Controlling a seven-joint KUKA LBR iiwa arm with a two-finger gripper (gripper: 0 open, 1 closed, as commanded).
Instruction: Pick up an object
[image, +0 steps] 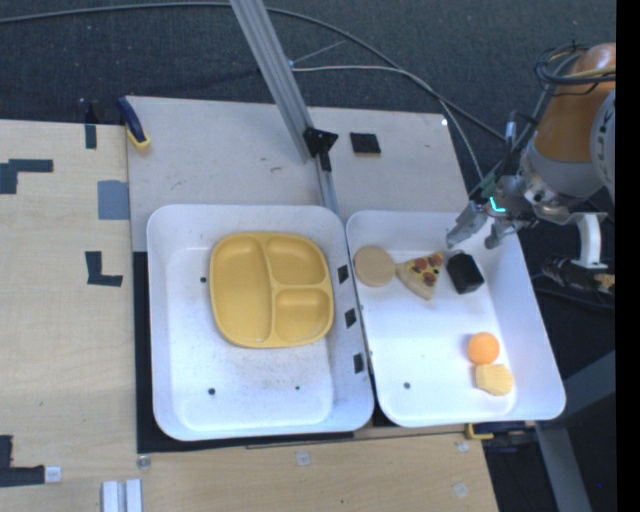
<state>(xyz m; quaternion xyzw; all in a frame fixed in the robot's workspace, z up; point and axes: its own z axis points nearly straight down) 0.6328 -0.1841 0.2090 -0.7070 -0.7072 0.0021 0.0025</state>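
The right bin (540, 390) holds a tan round cookie-like disc (374, 266), a pizza slice (421, 273), a small black block (465, 272), an orange ball (483, 347) and a yellow chunk (494, 379). My gripper (478, 236) hovers over the bin's far right corner, just above and beyond the black block. Its two fingers are spread apart, open, with nothing between them.
The left bin (170, 330) carries a yellow divided plate (271, 289). A slanted metal pole (280, 75) rises behind the bins. Cables run across the dark floor at the back, and a blue and yellow clamp (133, 124) sits at the bench's far left corner.
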